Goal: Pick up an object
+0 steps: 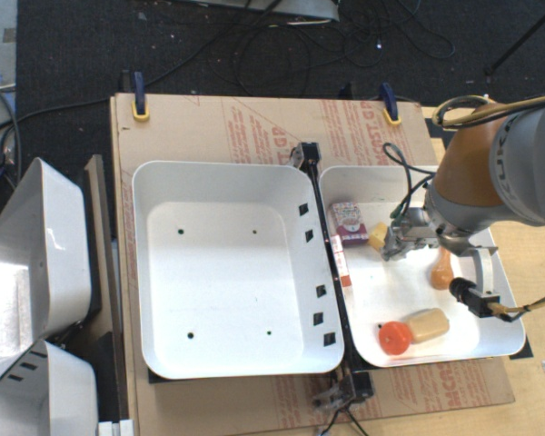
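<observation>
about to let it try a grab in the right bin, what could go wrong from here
1. The gripper sits low beside the small yellow piece and the purple-and-white packet; it may nudge them rather than grasp one.
2. The orange piece lies close under the wrist, so it could get knocked.
3. The red ball touches the tan block and may roll.

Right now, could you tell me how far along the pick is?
Done: the arm has reached into the right bin, and its gripper sits low by the yellow piece and the small box. In hand: nothing shows between its fingers. Left: the grasp and lift; the red ball, tan block and orange piece lie untouched.
</observation>
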Available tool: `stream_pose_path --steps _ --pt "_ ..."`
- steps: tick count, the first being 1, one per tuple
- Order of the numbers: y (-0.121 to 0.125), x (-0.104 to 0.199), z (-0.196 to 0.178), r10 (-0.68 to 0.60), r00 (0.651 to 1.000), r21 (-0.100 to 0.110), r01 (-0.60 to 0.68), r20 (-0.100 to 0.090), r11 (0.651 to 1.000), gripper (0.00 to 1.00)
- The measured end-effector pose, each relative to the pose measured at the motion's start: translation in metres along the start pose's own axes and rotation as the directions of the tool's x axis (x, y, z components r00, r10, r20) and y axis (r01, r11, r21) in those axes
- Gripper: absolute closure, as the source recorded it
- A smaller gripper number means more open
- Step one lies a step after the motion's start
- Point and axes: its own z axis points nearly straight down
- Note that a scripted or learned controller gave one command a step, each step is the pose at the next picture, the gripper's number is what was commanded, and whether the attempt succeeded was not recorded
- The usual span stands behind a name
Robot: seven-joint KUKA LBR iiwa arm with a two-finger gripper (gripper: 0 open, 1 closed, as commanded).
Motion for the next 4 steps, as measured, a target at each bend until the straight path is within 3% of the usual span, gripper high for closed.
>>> stream_pose_path --steps 1,2,3,4 --pt "0.000 0.000 0.000 0.001 1.000 0.000 -0.001 0.000 1.000 0.00" --pt "-0.032 0.005 0.011 0.002 1.000 0.005 -0.002 -0.001 1.000 0.00" --pt "-0.015 0.035 0.010 -0.004 1.000 -0.002 0.004 0.002 1.000 0.00" --pt "0.016 0.019 0.010 -0.003 1.000 -0.002 0.003 0.001 1.000 0.00"
